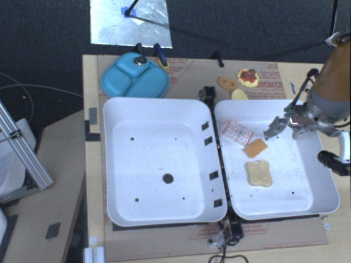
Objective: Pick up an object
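Here, pincer point(272, 131) above right bin point(323, 201), near orange tile point(255, 148).

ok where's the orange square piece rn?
The orange square piece lies in the right bin, left of its centre, between the patterned card above and the toast slice below.

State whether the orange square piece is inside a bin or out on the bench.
Inside. The orange square piece lies flat on the floor of the right bin, between the checked card and the toast-shaped piece.
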